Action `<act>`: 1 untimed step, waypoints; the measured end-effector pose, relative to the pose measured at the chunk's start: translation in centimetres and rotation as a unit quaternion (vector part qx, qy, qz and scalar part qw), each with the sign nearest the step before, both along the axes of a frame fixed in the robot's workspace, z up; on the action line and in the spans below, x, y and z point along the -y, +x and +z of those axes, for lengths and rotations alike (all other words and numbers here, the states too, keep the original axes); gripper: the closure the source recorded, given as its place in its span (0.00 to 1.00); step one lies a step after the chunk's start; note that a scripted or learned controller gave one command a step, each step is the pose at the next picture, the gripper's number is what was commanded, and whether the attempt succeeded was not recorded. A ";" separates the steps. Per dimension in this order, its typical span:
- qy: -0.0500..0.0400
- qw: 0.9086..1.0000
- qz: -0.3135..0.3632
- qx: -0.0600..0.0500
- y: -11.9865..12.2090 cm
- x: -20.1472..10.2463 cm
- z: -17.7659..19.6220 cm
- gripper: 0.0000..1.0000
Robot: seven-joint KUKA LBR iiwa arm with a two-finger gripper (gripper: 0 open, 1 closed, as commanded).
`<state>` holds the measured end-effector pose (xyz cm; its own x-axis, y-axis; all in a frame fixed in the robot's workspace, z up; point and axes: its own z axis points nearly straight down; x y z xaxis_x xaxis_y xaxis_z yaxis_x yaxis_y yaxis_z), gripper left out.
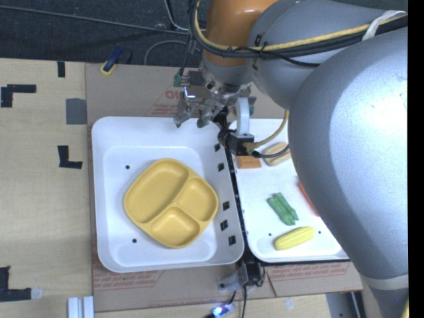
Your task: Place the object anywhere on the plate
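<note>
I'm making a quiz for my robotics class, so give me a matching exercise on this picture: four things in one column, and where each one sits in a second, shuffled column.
Things:
1. yellow three-compartment plastic plate
2. green toy bean pod
3. yellow toy corn cob
4. grey arm's gripper

Places:
A. right bin, near its front edge
B. above the left bin's far right corner
C. middle of the left bin
D. right bin, just behind the corn cob

Pairs: 1-C, 2-D, 3-A, 4-B

Pale wooden worktop under even light

The worktop (40,197) carried black tape marks (66,156) near its left edge, a brown cardboard sheet (132,88) across the middle, and dark carpeted floor (79,12) lay beyond its far edge.
</note>
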<state>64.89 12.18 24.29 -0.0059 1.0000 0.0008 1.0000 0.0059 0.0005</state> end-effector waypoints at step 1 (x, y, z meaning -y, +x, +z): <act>-0.001 1.000 -0.001 -0.002 1.3 -4.7 -2.8 1.00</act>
<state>66.24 16.85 21.52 -0.0048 1.0000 -0.0005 1.0000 0.0048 -0.0029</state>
